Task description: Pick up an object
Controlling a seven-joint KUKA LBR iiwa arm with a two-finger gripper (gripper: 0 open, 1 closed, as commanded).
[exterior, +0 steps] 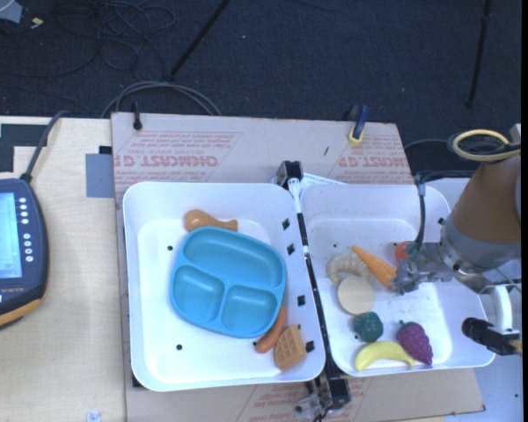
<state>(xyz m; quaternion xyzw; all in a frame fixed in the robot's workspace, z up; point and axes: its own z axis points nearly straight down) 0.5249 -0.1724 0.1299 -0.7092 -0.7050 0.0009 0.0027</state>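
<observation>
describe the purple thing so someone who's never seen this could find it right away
Look in the right bin, the one the arm reaches into, and go to its near right corner. The purple grape bunch lies there, just right of the yellow banana and the dark teal ball. It is the only purple item, bumpy rather than smooth.

A broad orange-brown band [495, 202] wraps the rounded grey robot arm [480, 246] above its wrist. Below it the casing narrows to a dark grey metal gripper [408, 275]. A thin black cable [421, 209] runs along the gripper's side.
</observation>
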